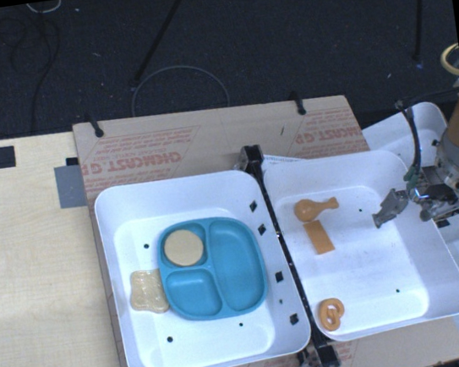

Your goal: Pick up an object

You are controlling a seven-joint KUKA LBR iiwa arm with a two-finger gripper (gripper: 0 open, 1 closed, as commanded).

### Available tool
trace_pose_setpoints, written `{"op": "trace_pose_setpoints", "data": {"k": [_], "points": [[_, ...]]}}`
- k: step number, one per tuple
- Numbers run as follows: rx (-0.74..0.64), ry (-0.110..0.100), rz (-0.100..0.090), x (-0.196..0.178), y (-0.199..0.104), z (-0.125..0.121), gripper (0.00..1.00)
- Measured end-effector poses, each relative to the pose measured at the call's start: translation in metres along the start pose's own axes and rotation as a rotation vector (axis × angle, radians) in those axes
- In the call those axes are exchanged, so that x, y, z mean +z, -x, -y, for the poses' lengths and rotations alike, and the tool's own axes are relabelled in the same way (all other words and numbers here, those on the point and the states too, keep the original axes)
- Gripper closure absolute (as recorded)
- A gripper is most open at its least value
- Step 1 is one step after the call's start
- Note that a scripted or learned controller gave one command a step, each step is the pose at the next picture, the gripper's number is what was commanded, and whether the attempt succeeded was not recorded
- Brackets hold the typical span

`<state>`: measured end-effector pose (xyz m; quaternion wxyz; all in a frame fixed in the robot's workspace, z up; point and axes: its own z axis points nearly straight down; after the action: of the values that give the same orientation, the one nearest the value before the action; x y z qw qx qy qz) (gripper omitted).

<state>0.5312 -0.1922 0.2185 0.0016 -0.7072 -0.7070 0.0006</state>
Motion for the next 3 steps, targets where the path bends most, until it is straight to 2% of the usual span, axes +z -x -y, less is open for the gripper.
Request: {"op": "trace_pose_setpoints", "data": {"k": [1,2,3], "points": [[-0.001,-0.004,-0.001,0.045,-0.005,0.005,0.00],[0.000,-0.006,-0.002,0.109,-0.007,0.002,0.00],[0.001,-0.001,0.000,0.132,-0.008,0.002,0.00]]}}
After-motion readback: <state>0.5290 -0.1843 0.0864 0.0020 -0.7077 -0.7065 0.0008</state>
